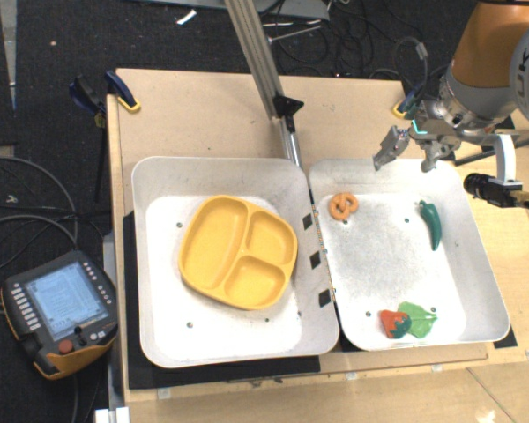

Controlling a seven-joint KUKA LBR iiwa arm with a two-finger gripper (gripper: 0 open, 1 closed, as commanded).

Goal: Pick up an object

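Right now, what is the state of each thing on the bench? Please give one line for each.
hand: open, holding nothing, above the far edge of the right bin.
yellow divided plate: lying right side up in the left bin.
pretzel: flat in the right bin, far left part.
green pepper: lying loose near the right side.
red and green toy: lying at the near edge.

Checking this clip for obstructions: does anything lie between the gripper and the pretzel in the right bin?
Nothing visible does. The gripper hangs open over the right bin's far edge; bare bin floor separates it from the pretzel. The green pepper lies off to the side.
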